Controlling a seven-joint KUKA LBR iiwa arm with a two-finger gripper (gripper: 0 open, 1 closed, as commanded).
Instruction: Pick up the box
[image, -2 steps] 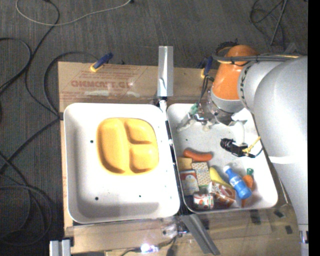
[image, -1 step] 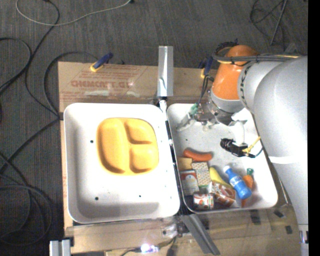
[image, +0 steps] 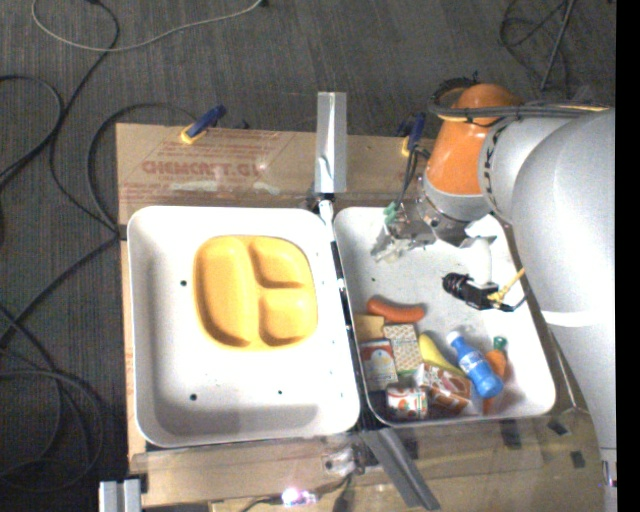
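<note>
Watching: overhead feed, both bins on the surface.
Arm: reaches in from the right; orange band sits above the wrist.
Jaws: over the far left corner of the right bin; I can't tell if they are released or clenched. Nothing visible between them.
Box: pale, patterned, lying in the near half of the right bin, well apart from the jaws.
Box neighbours: sausage just behind it, red packet touching its left side, banana just to its right.
Other clutter: blue bottle, carrot, can at the near edge.
Left bin: holds a yellow divided tray.
</note>
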